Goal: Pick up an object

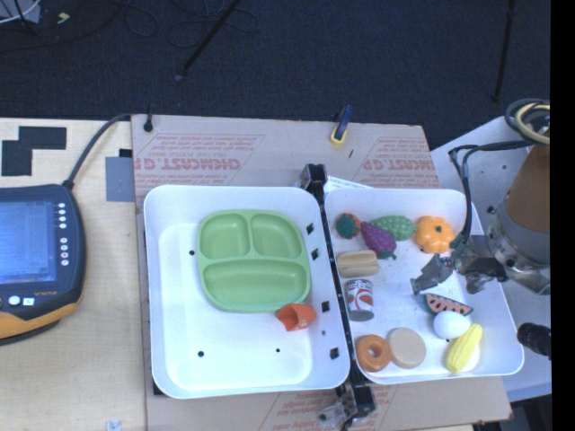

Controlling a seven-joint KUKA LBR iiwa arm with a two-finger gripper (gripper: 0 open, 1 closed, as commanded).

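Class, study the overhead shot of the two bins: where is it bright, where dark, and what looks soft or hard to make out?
Camera view: the white bins are bright, nearly washed out; the floor behind is dark and grainy; the whole picture is slightly soft; the end effector reads as a dark, blurred shape above the watermelon slice, so its fingers are unclear; the green tray casts only faint shadow.

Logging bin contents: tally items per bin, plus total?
Left bin: 2, green divided plate, small orange piece.
Right bin: 10 toy foods and the like, e.g. can, donut, corn.
Total: 12.
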